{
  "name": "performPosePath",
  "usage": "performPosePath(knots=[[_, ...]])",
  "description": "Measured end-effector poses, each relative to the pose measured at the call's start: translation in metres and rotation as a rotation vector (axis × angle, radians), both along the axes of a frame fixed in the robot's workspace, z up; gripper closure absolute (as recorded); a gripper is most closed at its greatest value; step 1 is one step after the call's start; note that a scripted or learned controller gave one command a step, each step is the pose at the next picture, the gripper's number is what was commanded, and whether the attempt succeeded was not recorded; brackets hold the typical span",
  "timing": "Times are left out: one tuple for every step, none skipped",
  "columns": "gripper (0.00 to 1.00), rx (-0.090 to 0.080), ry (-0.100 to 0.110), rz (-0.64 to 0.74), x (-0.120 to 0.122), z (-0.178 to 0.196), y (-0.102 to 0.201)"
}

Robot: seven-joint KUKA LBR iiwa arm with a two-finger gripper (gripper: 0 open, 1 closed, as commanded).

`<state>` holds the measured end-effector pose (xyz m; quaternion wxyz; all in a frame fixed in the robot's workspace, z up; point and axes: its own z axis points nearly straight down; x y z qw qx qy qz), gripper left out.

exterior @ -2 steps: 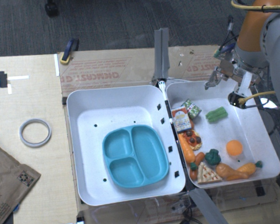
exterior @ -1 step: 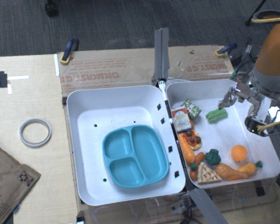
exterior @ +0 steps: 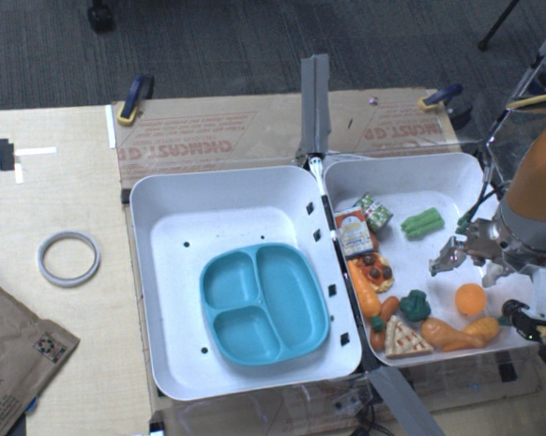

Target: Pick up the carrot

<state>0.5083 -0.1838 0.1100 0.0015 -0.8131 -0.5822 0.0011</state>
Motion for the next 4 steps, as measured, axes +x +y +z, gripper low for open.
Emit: performPosePath(knots=[[0.00, 0.001, -0.002, 0.290, -0.031, -0.019, -0.013], [1.00, 0.000, -0.004, 0.286, -0.030, -0.010, -0.014], [1.00, 0.000, -0.004, 0.688, -0.030, -0.019, 0.052], [1.00, 0.000, -0.003, 0.665, -0.019, 0.081, 0.136]])
